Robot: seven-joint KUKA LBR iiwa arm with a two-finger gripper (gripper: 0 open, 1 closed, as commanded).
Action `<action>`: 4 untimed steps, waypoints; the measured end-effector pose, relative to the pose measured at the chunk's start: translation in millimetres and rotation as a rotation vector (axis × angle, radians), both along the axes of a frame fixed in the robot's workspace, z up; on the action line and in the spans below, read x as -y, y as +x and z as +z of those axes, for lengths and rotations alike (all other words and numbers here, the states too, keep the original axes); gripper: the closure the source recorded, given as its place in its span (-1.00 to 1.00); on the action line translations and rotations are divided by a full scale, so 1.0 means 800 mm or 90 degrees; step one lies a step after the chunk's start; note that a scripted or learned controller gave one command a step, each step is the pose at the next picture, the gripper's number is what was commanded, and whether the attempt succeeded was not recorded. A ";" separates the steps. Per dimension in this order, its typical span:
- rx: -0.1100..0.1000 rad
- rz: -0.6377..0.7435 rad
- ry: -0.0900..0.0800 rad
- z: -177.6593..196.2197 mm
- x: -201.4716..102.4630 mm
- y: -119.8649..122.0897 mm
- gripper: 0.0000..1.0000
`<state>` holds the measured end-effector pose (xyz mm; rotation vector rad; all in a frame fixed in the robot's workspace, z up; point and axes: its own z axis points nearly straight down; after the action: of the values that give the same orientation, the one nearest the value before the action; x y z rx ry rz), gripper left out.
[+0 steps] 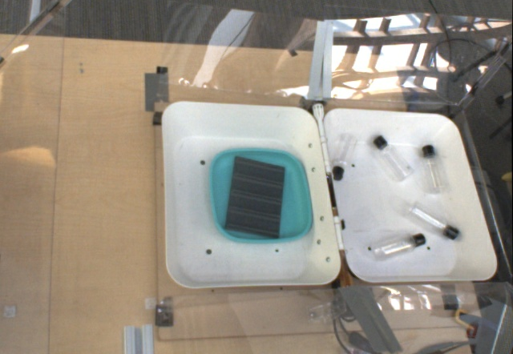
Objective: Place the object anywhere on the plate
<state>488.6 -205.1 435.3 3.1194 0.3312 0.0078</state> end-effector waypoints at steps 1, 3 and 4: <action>0.000 0.000 0.000 0.000 0.000 0.000 -1.00; 0.000 0.000 0.000 0.000 0.000 0.000 -1.00; 0.000 0.001 0.000 0.000 0.000 0.000 -1.00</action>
<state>488.6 -204.8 435.4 3.1190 0.3325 0.0076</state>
